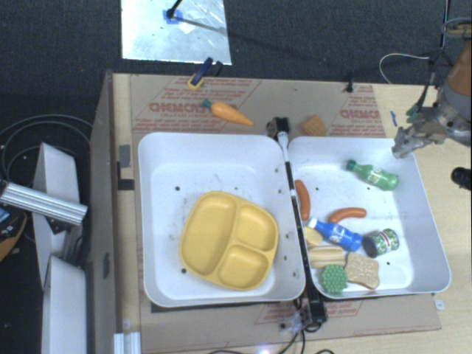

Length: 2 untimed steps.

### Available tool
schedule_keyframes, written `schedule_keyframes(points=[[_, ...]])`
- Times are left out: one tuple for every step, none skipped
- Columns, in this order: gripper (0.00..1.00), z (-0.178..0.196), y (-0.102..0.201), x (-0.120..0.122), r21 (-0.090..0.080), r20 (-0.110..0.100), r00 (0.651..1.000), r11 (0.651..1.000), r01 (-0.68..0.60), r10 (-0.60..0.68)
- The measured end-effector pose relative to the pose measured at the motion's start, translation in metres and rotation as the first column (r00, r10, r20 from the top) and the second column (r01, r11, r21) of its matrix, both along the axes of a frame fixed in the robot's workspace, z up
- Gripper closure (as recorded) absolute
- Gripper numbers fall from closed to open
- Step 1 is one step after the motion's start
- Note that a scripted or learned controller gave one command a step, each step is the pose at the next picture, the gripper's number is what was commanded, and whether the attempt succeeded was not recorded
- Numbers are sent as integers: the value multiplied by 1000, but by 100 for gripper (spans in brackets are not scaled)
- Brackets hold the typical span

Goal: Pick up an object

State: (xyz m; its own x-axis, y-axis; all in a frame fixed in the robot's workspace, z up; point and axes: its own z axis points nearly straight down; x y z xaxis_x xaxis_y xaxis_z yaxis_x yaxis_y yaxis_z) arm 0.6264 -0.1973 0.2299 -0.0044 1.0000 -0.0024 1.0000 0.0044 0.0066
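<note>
My gripper (pixel 406 144) hangs at the right, above the far right corner of the right bin (pixel 420 198), with nothing visible between its fingers. The right bin holds a green bottle (pixel 373 175), two sausages (pixel 302 195) (pixel 346 214), a blue bottle (pixel 338 234), a dark can (pixel 380 241), a bread slice (pixel 362 271), a bun (pixel 327 255) and a green round piece (pixel 333 278). The green bottle lies closest to the gripper, down and to its left.
The left bin (pixel 158 190) holds a yellow divided plate (pixel 229 239). A toy carrot (pixel 228 112) and a small tan piece (pixel 313 126) lie on the cardboard behind the bins. A cable loops near the arm at the upper right.
</note>
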Motion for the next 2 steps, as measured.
schedule_keyframes(points=[[0,-115,59,-17,4,-8,1000,1000,0,0],[0,-79,50,7,1,-3,1000,1000,0,0]])
